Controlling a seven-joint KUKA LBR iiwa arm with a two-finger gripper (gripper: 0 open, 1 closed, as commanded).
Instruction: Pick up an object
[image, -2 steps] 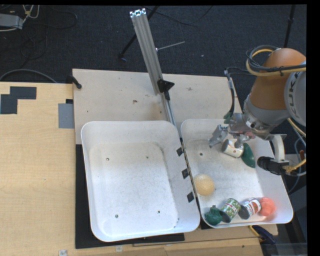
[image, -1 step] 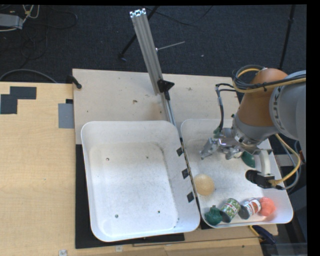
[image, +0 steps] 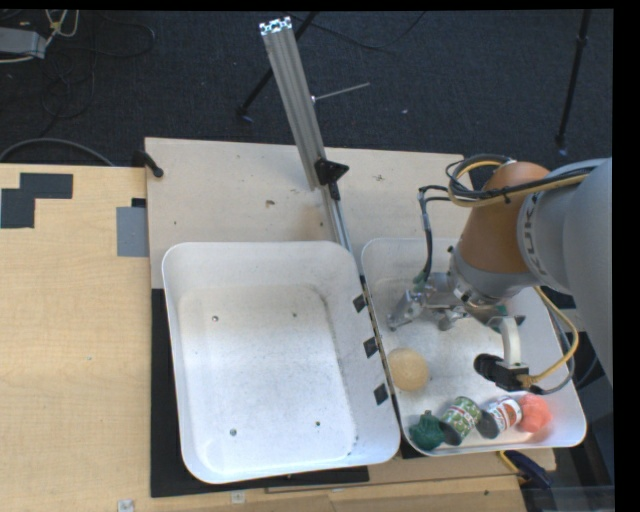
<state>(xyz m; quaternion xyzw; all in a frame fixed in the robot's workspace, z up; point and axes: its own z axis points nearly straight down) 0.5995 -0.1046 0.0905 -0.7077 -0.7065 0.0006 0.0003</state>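
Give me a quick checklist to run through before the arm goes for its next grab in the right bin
1. Objects available in the right bin: ok. A tan ball, a dark green object, two small cans and a pink object lie there.
2. Gripper over the right bin: ok, it sits above the upper part.
3. Something between the fingers: cannot tell.
4. Tan ball free to approach: ok, it lies apart from the others, near the left wall.
5. Front-edge objects separated: not ok, they are bunched in a row.
6. Fingers open or shut: cannot tell.
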